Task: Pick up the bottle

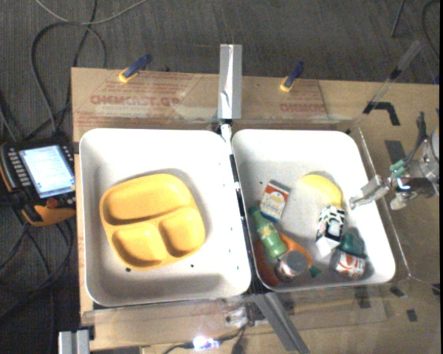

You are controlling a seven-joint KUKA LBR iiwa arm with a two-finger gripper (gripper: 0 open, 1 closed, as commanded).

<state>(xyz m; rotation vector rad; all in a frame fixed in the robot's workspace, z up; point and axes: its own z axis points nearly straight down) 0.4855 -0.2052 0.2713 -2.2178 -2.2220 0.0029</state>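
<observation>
The bottle (269, 235) is green with a lighter label and lies tilted against the left wall of the right bin (295, 147), among other items. My gripper (390, 186) hangs at the right bin's right rim, well to the right of the bottle and a little farther back. Nothing shows in its grasp. The arm behind it is mostly cut off at the view's right side.
Around the bottle lie a small orange-and-white carton (275, 200), a yellow and white rounded item (314, 195), a black-and-white patterned object (330, 222), a can (350, 260) and an orange piece (296, 259). A yellow divided tray (153, 218) lies in the left bin (96, 161).
</observation>
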